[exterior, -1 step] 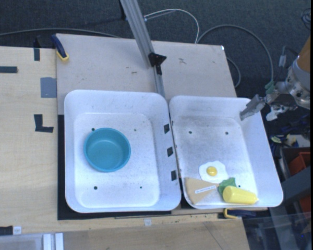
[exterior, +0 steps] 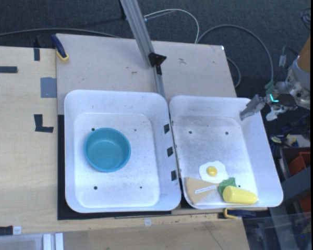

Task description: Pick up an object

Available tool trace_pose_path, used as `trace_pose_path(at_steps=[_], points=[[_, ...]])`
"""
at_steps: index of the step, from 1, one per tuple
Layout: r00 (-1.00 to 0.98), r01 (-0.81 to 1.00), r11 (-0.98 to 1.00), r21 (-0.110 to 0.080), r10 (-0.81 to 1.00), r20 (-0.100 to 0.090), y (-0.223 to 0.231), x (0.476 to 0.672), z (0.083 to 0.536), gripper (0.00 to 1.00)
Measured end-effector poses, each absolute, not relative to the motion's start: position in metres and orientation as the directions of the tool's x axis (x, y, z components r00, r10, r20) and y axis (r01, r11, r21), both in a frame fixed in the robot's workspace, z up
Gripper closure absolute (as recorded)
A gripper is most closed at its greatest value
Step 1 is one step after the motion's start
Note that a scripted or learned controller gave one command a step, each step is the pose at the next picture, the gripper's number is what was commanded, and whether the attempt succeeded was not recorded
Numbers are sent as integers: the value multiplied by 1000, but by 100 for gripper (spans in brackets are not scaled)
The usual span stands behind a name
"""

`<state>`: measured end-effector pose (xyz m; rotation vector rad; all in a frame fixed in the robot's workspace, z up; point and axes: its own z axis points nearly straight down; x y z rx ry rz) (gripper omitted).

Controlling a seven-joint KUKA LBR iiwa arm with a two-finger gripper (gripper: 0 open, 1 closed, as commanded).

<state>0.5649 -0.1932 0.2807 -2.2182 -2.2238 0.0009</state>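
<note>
My jaws (exterior: 253, 107) hang over the upper right rim of the right bin (exterior: 261, 139); how far open they are I cannot tell, and nothing shows between them. The yellow corn (exterior: 239, 195) lies in that bin's lower right corner, long axis running left to right, tilted slightly down toward the right. A fried egg (exterior: 213, 171) sits just above it, a sandwich wedge (exterior: 200, 188) to its left. A blue bowl (exterior: 107, 149) rests in the left bin (exterior: 73, 139).
</note>
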Motion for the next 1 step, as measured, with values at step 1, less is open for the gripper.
trace_pose_path(at_steps=[1], points=[[-1,1000,1,-6,1000,0,-197,564,236,0]])
